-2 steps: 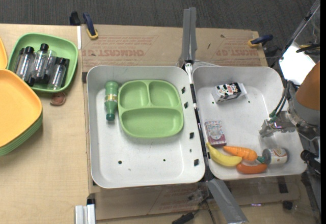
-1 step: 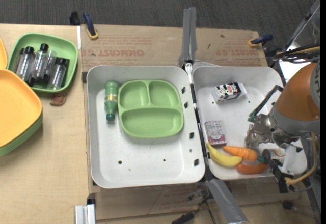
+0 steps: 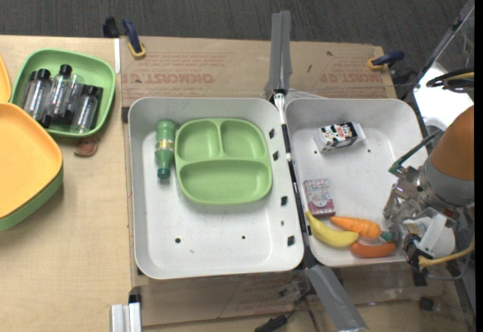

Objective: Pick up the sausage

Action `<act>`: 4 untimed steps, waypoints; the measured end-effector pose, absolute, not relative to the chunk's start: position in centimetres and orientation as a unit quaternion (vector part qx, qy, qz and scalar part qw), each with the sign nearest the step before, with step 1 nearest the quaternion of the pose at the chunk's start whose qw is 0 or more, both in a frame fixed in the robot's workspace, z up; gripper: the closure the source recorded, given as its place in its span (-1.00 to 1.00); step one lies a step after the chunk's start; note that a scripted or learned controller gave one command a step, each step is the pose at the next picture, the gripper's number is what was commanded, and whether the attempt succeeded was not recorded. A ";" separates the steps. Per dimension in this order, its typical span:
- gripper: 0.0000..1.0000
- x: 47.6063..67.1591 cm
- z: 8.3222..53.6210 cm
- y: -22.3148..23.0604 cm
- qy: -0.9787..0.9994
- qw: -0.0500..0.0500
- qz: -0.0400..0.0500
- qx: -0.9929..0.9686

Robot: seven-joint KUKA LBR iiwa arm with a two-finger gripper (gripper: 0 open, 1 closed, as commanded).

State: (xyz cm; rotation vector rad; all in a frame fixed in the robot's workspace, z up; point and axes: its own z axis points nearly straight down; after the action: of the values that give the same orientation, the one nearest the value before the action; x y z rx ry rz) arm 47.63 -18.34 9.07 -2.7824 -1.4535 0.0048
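Observation:
The sausage point(image 3: 372, 250) is a short red-orange link. It lies flat at the front edge of the right bin point(image 3: 377, 149), just below a carrot point(image 3: 356, 225). My gripper point(image 3: 400, 210) hangs at the bin's right side, slightly above and to the right of the sausage, close to the carrot's green tip. The arm's grey wrist and orange band point(image 3: 456, 153) rise behind it.
A banana point(image 3: 330, 233) lies left of the sausage, touching the carrot. The right bin also holds a pink packet point(image 3: 319, 197) and a small printed box point(image 3: 338, 135). The left bin point(image 3: 151, 232) has a green divided plate point(image 3: 223, 160) and a green bottle point(image 3: 164, 148).

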 end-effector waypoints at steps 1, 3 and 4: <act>1.00 47.7 9.2 -21.3 -0.372 0.001 0.002 -0.928; 1.00 47.7 10.2 -19.5 -0.148 0.001 0.001 -0.989; 1.00 47.6 12.3 -13.4 -0.104 0.001 0.003 -0.995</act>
State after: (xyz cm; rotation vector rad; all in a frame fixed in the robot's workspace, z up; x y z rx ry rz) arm 47.65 -13.41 12.31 -3.1225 -0.3272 0.0082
